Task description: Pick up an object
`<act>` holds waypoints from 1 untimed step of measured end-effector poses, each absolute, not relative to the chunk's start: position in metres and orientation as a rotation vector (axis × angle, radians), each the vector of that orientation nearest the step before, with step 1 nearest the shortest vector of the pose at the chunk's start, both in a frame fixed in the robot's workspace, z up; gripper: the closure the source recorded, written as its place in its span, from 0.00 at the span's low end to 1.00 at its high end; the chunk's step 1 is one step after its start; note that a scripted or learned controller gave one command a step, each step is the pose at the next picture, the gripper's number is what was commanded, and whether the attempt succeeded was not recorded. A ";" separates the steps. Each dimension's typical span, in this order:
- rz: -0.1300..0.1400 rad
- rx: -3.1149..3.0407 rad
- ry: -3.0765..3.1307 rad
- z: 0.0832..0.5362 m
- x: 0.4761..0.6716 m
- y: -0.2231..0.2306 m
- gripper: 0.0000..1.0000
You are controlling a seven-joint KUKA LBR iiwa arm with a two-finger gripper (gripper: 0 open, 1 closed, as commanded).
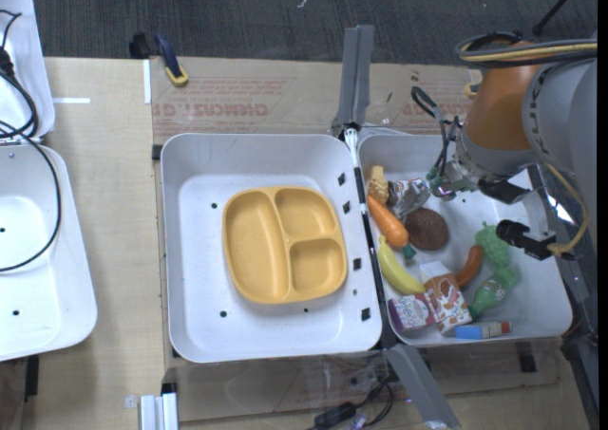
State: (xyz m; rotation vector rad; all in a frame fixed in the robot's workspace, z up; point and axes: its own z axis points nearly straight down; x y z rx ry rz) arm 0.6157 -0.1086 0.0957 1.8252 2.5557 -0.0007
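While the arm [532,115] hangs over the right bin [532,324], the gripper [442,181] is seen low near a brown round object [427,229], just beside a carrot [388,219] and a banana [399,271]. Its state cannot be told. The approach step is judged in hand; a centred descent is called for next.

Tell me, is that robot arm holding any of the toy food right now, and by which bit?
It cannot be told. The gripper is down in the right bin near the brown round toy and the carrot, but its tip is too unclear.
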 end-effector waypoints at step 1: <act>-0.002 1.801 2.573 0.092 0.656 -0.111 0.00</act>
